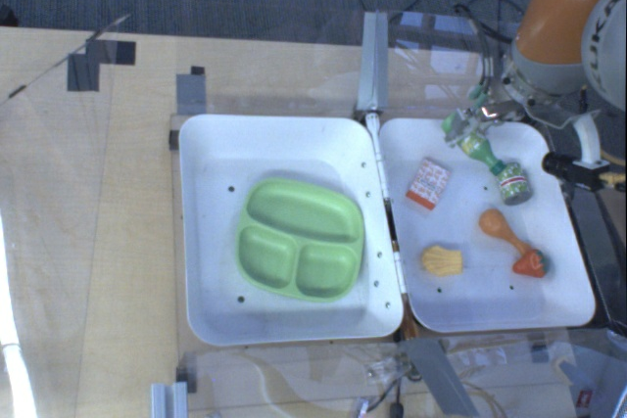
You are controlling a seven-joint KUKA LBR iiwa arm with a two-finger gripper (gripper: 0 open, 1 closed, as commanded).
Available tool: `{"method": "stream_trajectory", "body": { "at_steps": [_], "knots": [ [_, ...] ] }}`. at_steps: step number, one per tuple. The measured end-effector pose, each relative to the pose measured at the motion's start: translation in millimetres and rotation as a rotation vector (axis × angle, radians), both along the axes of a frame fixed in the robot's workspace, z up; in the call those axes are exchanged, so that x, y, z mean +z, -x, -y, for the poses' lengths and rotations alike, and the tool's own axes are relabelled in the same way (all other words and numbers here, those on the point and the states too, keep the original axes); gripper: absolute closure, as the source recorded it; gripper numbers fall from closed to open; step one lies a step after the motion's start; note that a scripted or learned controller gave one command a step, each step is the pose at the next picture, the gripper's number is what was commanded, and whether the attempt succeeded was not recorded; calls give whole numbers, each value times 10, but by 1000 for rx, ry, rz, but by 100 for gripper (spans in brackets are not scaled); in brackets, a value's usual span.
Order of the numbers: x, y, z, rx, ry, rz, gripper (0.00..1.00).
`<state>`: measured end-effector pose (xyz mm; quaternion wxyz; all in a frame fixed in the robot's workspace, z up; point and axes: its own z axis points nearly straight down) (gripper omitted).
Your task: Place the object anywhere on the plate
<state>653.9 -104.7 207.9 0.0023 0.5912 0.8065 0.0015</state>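
Green plastic plate (pixel 300 238) with three compartments sits in the left white bin (pixel 211 308), nothing on it so far. Over in the right white bin (pixel 578 303) there's a little red and white carton (pixel 428 183), a yellow lumpy toy food piece (pixel 442 260), an orange and red drumstick-looking toy (pixel 511 241) and a green bottle with a dark cap (pixel 496 165) lying tilted near the back. The grey arm with the orange band (pixel 568 5) comes in from the right, and its gripper (pixel 474 116) hangs right over the bottle's green end, maybe touching it. Honestly can't tell from where I'm standing what the gripper's state is.
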Motion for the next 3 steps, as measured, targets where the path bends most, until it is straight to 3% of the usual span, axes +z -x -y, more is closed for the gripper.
{"method": "stream_trajectory", "body": {
  "at_steps": [1,2,3],
  "knots": [
    [-135,490,-740,155,0,-4,100],
    [-255,809,-1420,71,-1,-6,100],
    [-254,809,-1416,70,-1,-6,0]
  ]
}}
